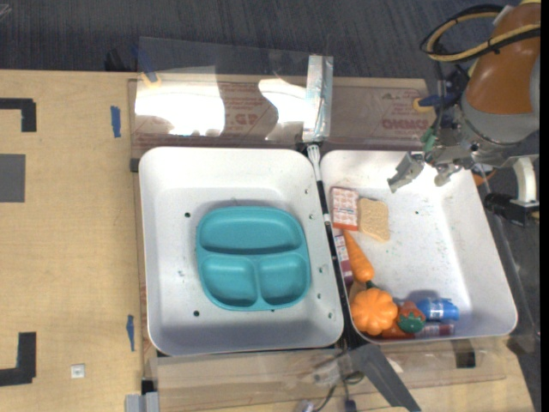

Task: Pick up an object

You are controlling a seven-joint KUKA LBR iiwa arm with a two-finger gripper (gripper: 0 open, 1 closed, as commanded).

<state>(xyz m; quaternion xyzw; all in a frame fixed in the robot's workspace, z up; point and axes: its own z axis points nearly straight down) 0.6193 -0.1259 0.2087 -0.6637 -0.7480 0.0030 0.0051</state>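
While two shallow white bins sit side by side on the bench (60, 230), the left bin (163, 187) carries a single large item: a teal divided plate (253, 257) lying flat near its middle, one long compartment toward the far edge and two smaller ones toward the near edge. The right bin (463, 256) has its contents gathered along its left wall and near-left corner. The grey arm (506, 84) with its orange band reaches in over the bin's far-right corner, and the gripper (424, 172) hangs just above the far edge of that bin, its two fingers spread apart with nothing between them. Among the objects, an orange pumpkin-shaped toy (374, 311) sits at the near-left corner, with a blue bottle (436, 309) lying on its side just to the right along the near edge and a small red-and-green piece (410, 322) between them. A tan slice of bread (374, 220) lies flat toward the left wall, touching a small red-and-white packet (344, 208) beside it. A toy carrot (358, 259) lies slanted between the bread and the pumpkin toy, well apart from the gripper.
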